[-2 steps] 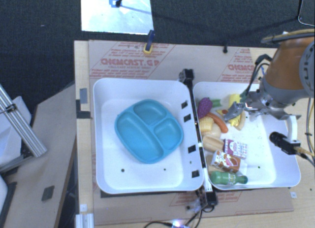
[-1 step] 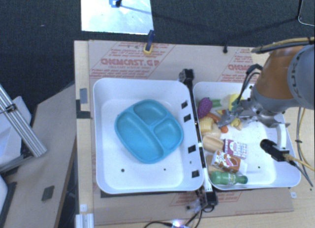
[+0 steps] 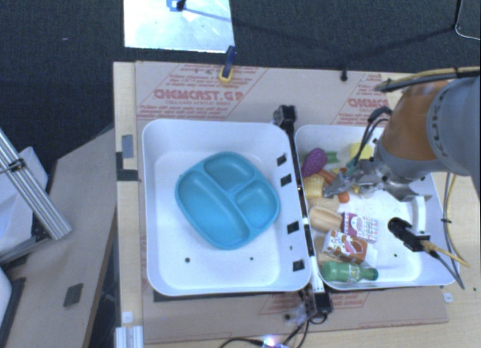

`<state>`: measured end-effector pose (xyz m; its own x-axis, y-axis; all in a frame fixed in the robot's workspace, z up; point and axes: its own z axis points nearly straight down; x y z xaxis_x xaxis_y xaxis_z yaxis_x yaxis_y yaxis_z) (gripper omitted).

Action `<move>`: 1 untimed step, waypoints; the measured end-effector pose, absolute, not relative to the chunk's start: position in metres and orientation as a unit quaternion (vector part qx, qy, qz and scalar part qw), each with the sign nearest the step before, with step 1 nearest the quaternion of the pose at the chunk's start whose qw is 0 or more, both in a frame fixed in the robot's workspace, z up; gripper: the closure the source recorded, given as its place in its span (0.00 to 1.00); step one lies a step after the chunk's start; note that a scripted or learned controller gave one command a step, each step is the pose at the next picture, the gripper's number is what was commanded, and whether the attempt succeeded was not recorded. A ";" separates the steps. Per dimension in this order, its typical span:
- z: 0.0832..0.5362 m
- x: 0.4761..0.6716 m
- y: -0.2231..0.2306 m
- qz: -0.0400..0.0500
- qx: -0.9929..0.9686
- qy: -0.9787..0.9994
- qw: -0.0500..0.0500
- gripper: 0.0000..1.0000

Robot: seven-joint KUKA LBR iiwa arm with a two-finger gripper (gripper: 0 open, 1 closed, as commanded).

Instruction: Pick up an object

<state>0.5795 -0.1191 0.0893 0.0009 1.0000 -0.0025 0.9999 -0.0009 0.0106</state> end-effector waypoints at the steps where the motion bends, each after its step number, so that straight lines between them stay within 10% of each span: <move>1: 0.101 0.581 -0.117 0.005 0.707 0.708 0.005 1.00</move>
